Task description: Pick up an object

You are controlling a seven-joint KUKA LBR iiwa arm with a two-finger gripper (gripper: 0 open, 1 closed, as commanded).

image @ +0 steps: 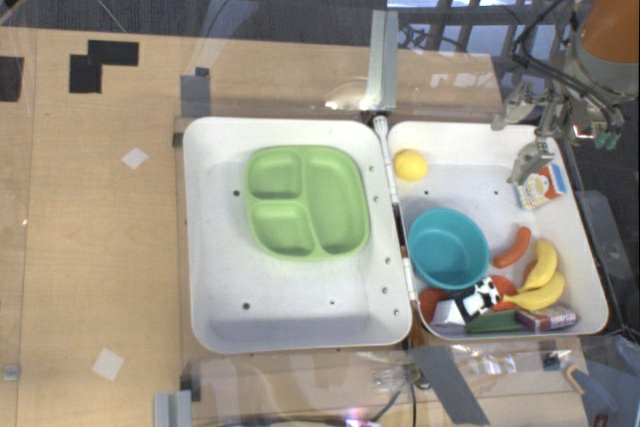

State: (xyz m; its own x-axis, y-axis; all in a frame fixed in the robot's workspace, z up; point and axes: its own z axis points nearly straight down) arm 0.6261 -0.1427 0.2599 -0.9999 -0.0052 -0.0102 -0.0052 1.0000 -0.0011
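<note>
So the hand (533,158) hangs at the upper right of the right bin (470,150), just above a small carton (543,187); can't tell how open it is or whether it grips anything. Teal bowl (447,248), banana (541,277) and yellow ball (410,165) sit there too. Green tray (305,201) fills the left bin (215,245).

Single fixed camera above bench (90,215), looking down at slant; both bins (215,315) in frame.
</note>
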